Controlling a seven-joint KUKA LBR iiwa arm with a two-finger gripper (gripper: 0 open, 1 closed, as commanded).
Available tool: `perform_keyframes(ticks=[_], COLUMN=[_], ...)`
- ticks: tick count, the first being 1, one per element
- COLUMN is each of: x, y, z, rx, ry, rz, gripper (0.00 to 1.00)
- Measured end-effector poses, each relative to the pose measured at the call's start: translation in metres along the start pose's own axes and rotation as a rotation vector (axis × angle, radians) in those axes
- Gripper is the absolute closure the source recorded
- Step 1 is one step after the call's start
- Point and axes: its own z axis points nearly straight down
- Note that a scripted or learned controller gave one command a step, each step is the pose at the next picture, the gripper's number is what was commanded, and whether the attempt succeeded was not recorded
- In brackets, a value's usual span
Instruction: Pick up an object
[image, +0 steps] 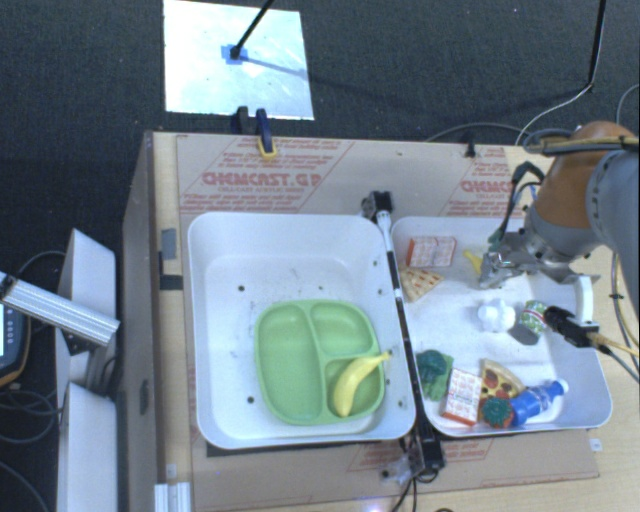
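Nearest us, pizza (500, 381), bottle (535, 399) and carton (462, 396) crowd the right bin (600, 395). We see the gripper (493, 268) above a white lump (493, 315); banana (355, 380) rests on the tray (290, 365).
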Motion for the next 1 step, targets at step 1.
perform_keyframes(ticks=[1], x=[-0.0323], y=[0.0015], z=[-0.0746], rx=[-0.004], ry=[0.000], rz=[0.000], gripper=[1.00])
